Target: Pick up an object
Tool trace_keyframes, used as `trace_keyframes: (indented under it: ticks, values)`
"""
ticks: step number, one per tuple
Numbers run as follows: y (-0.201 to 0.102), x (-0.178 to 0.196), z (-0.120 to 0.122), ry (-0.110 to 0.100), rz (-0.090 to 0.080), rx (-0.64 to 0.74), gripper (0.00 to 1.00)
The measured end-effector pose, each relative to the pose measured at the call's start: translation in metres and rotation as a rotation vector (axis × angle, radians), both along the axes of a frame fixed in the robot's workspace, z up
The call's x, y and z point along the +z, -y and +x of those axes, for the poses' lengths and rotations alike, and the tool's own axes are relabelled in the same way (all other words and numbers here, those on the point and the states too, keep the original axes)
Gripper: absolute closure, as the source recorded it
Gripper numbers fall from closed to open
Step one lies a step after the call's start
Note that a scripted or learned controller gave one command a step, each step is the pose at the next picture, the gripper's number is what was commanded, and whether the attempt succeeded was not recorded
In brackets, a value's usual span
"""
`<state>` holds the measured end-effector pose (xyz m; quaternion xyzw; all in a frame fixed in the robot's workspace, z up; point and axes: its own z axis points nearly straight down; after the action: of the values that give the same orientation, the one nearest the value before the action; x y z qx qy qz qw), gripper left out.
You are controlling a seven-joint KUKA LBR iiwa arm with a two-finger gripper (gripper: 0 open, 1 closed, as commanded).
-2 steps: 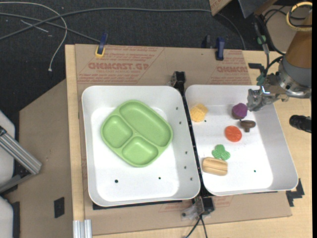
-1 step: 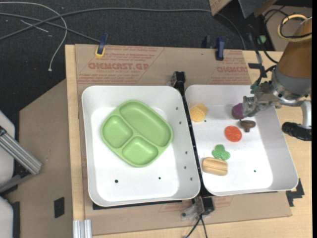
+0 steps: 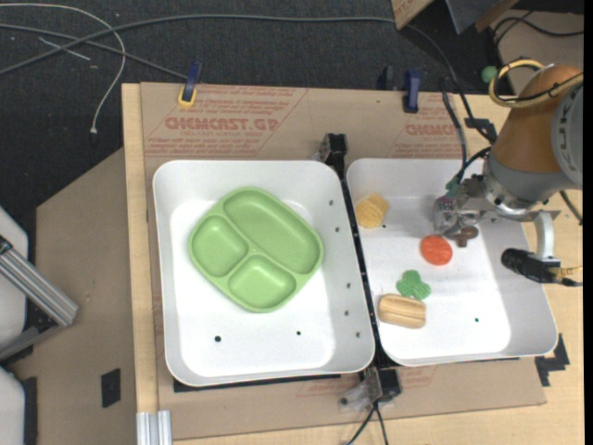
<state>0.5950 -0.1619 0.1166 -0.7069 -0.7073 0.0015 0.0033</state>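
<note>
**A:** Where do we stand? Our tool (image 3: 456, 222) hangs low over the right bin (image 3: 519, 336), just above and to the right of the red tomato-like piece (image 3: 436, 249). From this slanted view we cannot tell how wide the tool is set, and nothing shows as gripped in it.

**B:** Then we judge we are at the approach, with the pick not yet made. The red piece is the nearest candidate; it lies near the middle of the right bin, apart from the green piece (image 3: 413, 286) and the tan bread-like piece (image 3: 401, 311) below it, and well apart from the yellow piece (image 3: 371, 210) by the left wall.

**A:** Good, so we have room around it. We should centre the tool over the red piece before lowering, since it looks round and could roll away from an off-centre squeeze.

**B:** Agreed. We should also go down close to the bin floor so that we close around its widest part, then lift straight up.

**A:** And the green divided plate (image 3: 257, 248) in the left bin (image 3: 185, 341)?

**B:** We leave it; it is far off and too broad for us.
</note>
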Motion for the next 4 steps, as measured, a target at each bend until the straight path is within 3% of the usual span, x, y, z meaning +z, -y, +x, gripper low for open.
trace_keyframes:
  ticks: [1,4]
  values:
    - [0.001,0.015,0.002,0.008,-0.002,-0.001,1.00]
    - [-0.002,0.177,-0.001,0.015,-0.005,0.001,1.00]
